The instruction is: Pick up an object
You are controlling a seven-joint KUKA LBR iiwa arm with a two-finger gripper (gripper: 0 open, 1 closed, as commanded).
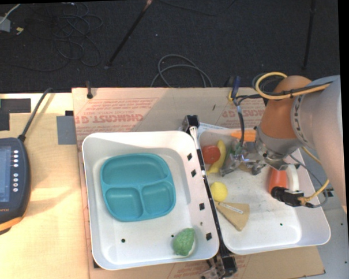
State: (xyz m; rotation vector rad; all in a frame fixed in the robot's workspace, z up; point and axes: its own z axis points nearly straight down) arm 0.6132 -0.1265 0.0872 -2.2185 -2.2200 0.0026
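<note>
My gripper hovers in the right bin — grip state I cannot tell. At nine o'clock, a banana — light, smooth; best pinched mid-body.

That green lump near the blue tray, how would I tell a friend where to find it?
Start at the left white bin, the one holding the teal divided tray. Look below the tray toward the bin's near right corner: the fuzzy green ball lies there by itself. It is the bin's only green thing, small and rounded beside the flat tray.
</note>
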